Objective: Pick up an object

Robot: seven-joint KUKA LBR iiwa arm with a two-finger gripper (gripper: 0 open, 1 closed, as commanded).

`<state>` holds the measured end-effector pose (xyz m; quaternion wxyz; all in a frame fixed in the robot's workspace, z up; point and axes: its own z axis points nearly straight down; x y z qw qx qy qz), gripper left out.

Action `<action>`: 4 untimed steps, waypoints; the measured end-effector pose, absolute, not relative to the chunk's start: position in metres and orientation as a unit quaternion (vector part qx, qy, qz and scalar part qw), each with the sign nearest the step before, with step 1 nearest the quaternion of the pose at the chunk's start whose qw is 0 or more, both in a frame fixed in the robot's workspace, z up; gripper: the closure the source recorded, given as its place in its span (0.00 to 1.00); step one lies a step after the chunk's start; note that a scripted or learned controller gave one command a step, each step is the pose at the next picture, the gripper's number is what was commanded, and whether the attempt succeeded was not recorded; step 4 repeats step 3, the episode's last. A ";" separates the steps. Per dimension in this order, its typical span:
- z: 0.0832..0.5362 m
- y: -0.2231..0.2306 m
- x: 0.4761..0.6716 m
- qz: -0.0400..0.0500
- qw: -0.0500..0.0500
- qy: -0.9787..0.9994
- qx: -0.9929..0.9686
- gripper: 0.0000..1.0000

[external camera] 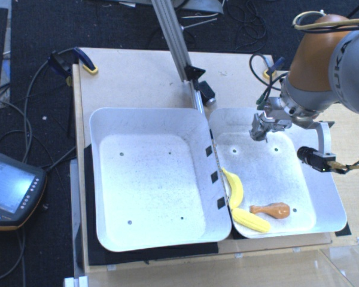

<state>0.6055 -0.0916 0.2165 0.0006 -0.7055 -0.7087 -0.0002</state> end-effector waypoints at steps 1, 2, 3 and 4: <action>0.210 -0.037 0.603 0.000 0.001 -0.709 -0.706 1.00; 0.207 0.015 0.603 0.000 0.001 -0.709 -0.705 1.00; 0.210 0.072 0.598 0.000 0.001 -0.709 -0.705 1.00; 0.210 0.072 0.598 0.000 0.001 -0.709 -0.705 1.00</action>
